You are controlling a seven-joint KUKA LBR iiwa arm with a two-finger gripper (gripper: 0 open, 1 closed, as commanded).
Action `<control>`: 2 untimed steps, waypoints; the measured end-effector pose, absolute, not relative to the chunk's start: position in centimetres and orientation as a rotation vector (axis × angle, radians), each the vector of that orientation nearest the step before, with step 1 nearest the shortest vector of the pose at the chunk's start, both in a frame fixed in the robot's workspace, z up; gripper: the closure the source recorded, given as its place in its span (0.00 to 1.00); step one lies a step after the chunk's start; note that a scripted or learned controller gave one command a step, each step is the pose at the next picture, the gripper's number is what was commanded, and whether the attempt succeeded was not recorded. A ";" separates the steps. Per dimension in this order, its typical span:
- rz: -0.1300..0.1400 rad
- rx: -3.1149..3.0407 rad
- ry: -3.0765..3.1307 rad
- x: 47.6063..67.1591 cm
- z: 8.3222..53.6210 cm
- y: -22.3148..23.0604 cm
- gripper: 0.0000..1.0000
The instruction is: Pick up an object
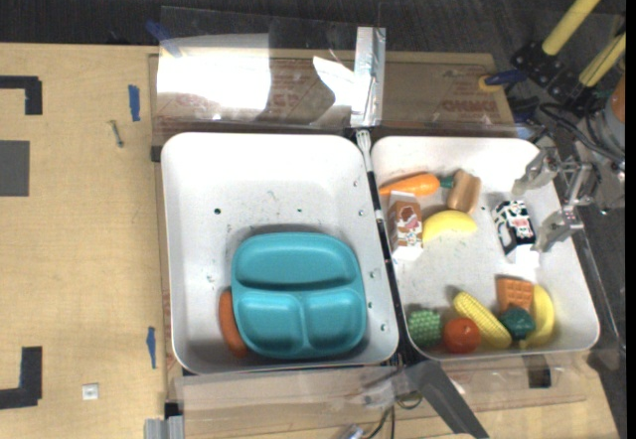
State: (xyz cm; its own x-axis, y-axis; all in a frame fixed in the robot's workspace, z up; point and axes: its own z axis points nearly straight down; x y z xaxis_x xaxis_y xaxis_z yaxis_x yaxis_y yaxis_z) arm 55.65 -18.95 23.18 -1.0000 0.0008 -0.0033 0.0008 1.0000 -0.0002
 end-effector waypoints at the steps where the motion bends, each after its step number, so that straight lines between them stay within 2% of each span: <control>1: -0.005 0.099 3.124 54.3 10.4 -20.4 0.00; 2: -0.007 0.057 3.122 57.4 9.7 -21.9 0.00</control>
